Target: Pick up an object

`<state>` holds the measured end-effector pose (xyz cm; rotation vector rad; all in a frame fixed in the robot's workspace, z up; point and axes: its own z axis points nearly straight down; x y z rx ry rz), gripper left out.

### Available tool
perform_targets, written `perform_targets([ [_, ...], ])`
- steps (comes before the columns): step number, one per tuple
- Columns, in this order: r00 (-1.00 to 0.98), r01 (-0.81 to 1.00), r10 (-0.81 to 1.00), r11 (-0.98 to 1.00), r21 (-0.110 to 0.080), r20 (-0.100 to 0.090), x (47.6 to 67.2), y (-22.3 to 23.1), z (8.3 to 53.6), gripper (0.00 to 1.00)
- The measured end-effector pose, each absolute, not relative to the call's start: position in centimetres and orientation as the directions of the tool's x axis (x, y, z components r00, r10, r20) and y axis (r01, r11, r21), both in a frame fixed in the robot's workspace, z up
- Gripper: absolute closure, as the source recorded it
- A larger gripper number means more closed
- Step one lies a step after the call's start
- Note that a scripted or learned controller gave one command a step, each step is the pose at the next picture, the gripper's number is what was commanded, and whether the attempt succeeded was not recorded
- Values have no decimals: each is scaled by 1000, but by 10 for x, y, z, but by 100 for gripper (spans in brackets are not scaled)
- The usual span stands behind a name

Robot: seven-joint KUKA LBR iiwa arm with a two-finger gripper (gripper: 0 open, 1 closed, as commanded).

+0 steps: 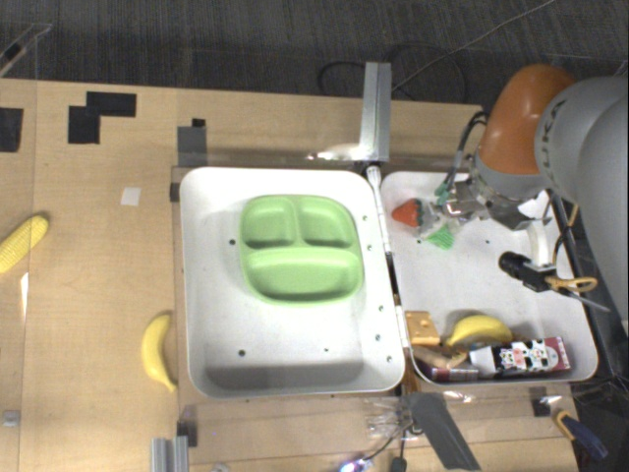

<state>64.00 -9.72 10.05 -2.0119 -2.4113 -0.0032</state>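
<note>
Nearest the camera, two shallow white plastic bins (197,293) are seen, the right one approached by the grey two-finger gripper (454,205), its opening not discernible, above a small red-and-green strawberry toy (407,211); a descent seems called for next

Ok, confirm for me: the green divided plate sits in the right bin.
No: the green divided plate lies in the left bin, while the right bin holds a banana and other small items.
</note>
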Motion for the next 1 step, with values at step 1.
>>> perform_targets([
  [1, -122, 993, 993, 122, 2, 1, 636, -43, 216, 100],
])
